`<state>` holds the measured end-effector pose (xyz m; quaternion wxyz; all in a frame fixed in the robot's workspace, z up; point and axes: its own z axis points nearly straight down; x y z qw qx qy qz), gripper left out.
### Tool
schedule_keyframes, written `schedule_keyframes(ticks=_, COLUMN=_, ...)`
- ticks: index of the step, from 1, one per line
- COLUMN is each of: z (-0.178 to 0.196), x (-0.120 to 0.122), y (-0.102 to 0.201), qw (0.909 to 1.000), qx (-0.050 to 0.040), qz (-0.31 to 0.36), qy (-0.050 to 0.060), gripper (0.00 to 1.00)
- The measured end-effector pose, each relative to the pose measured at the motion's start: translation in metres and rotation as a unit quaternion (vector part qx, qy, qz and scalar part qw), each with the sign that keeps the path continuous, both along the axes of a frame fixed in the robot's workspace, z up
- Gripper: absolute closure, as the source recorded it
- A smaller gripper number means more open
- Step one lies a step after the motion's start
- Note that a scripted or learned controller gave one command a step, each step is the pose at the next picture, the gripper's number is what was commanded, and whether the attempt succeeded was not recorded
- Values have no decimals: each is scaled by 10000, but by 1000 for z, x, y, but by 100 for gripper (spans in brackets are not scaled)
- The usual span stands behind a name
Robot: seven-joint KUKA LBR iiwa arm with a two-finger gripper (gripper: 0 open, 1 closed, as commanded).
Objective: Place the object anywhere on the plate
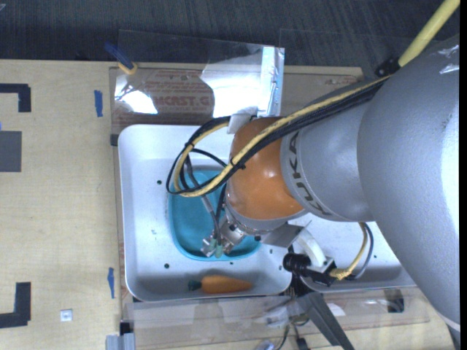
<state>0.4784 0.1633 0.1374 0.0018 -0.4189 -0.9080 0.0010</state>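
Observation:
A blue plate (188, 217) lies in the white bin (139, 195), with its right part hidden under the arm. An orange carrot (225, 284) with a dark green end lies flat on the bin floor near the front wall, just below the plate and apart from it. My gripper (217, 245) hangs over the plate's front edge, a little above and left of the carrot's middle. The orange wrist band (259, 181) and looping cables cover the plate's right side.
A clear plastic sheet (197, 79) stands behind the bin's back wall. The wooden bench (58, 195) to the left carries black marks and blue tape strips. The grey arm (394, 144) covers the right half of the scene, including the second bin.

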Motion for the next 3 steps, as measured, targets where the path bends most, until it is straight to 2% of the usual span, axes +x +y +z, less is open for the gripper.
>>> schedule_keyframes(ticks=1, z=1, x=1, y=-52, qw=9996, qx=-1, qz=266, qy=-12, gripper=100)
schedule_keyframes(ticks=2, z=-16, x=4, y=-12, qw=9927, qx=-8, qz=1206, qy=-55, gripper=100)
schedule_keyframes(ticks=3, z=-16, x=6, y=18, qw=9796, qx=-9, qz=2007, qy=-85, gripper=100)
